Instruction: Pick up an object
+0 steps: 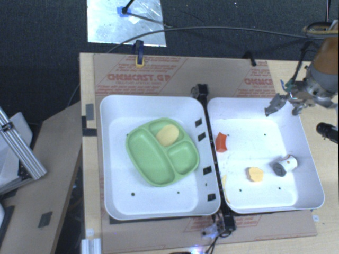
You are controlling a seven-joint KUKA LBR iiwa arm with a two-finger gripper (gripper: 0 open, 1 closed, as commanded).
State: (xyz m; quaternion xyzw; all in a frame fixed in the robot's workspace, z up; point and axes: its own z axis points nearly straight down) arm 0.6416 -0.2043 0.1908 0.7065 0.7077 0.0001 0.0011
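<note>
My hand (286,104) hangs open and empty at the upper right of the frame. Lower right in the bin (304,142) lie a yellow piece (255,174), a red piece (221,142) and a cup (284,165).

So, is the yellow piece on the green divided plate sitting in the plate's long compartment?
No, the yellow piece lies in a small compartment of the green divided plate.

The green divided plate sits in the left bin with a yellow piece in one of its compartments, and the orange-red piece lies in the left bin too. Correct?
Not quite. The camera view shows the orange-red piece in the right bin, by its left wall. The green divided plate and yellow piece are as stated.
</note>
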